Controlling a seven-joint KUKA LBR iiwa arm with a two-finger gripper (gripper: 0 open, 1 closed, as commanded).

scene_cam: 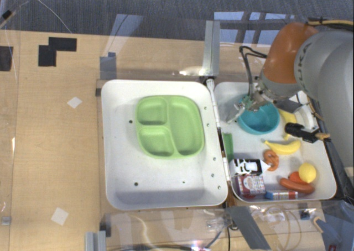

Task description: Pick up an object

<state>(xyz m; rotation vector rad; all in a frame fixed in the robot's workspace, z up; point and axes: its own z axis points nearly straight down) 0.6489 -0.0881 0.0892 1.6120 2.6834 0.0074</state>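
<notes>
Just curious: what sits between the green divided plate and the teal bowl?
In the camera view, the two white bins' adjoining rims lie between the green divided plate and the teal bowl.

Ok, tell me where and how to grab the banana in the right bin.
Grip the banana across its middle, coming straight down from above. It lies flat and curved, its long axis running left-right, so fingers should close across the narrow width; the shrimp toy crowds its left end.

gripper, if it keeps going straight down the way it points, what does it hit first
Most likely the teal bowl: the gripper sits over the bowl's left rim. Depth is unclear from this slanted view.
</notes>
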